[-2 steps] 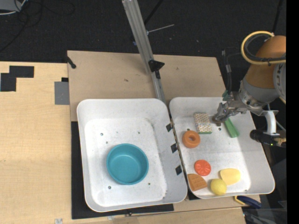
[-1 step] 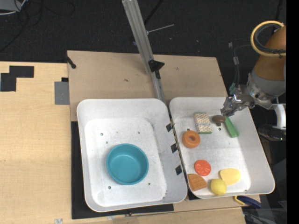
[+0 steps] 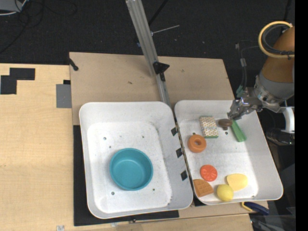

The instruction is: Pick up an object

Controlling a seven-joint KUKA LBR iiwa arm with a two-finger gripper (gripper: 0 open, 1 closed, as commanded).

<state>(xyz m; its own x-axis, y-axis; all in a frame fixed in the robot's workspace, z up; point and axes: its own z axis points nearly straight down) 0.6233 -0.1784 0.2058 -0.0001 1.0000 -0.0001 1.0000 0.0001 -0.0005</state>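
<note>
In the right bin (image 3: 269, 162) lie several small objects: a green stick (image 3: 238, 131), a small brown piece (image 3: 224, 123), a checkered beige block (image 3: 209, 127), an orange ring (image 3: 197, 143), a red disc (image 3: 208, 172), a tan wedge (image 3: 203, 188), a yellow ball (image 3: 224, 192) and a yellow lump (image 3: 237, 181). My gripper (image 3: 237, 113) hangs over the bin's far right part, just above the green stick and the brown piece. Nothing shows between its fingers.
A teal bowl (image 3: 131, 168) sits in the left bin (image 3: 96, 124). A metal rail (image 3: 147, 42) slants down from the top to the gap between the bins. Black clips (image 3: 179, 152) line the divide.
</note>
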